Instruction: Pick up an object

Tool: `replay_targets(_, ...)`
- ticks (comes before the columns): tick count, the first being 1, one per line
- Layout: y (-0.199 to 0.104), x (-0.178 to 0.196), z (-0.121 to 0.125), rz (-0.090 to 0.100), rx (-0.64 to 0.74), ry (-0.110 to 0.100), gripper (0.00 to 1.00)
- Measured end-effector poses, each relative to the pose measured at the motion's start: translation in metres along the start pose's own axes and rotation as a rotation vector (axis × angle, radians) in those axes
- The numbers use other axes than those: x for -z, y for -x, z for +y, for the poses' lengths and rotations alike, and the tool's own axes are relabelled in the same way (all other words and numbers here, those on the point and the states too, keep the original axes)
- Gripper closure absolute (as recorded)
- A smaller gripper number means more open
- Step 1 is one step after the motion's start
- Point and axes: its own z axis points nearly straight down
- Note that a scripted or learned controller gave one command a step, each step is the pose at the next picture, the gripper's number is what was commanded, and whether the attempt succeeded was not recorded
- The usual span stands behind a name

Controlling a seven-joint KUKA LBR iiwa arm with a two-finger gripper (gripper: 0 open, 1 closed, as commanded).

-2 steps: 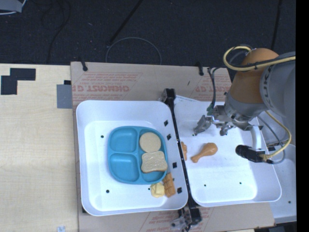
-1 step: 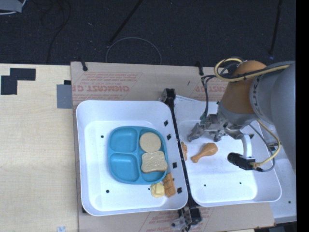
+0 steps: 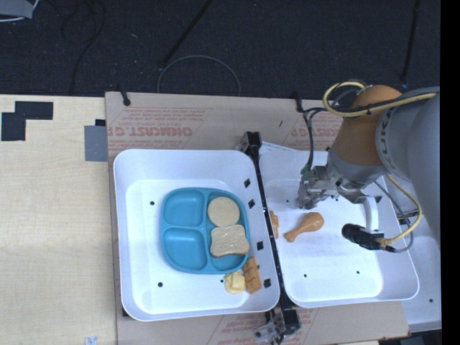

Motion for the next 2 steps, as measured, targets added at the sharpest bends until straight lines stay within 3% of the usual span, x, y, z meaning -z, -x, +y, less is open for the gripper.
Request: replay_targets(2, -0.015, 0.097, 0.007, -0.001, 0.007, 0.007, 1.0)
